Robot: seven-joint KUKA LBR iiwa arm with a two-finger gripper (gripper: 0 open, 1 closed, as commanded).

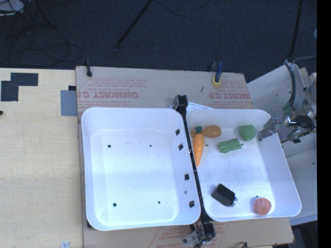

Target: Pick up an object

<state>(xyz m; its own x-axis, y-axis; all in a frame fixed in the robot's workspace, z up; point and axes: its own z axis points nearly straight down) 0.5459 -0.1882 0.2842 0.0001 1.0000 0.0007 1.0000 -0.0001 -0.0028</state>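
1. 2 shallow white bins are sitting side by side: the left bin (98, 138) and the right bin (279, 169).
2. Lying in the right bin are a carrot (197, 148), an orange piece (211, 132), 2 green pieces (247, 132) (229, 146), a black block (224, 195) and a pink ball (262, 205).
3. The gripper (269, 129) is hovering at the right bin's far right edge, near the green pieces; its grip state cannot be told.

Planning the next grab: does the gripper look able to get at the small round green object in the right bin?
Probably yes: the round green object lies uncovered near the gripper, apart from the long green piece.
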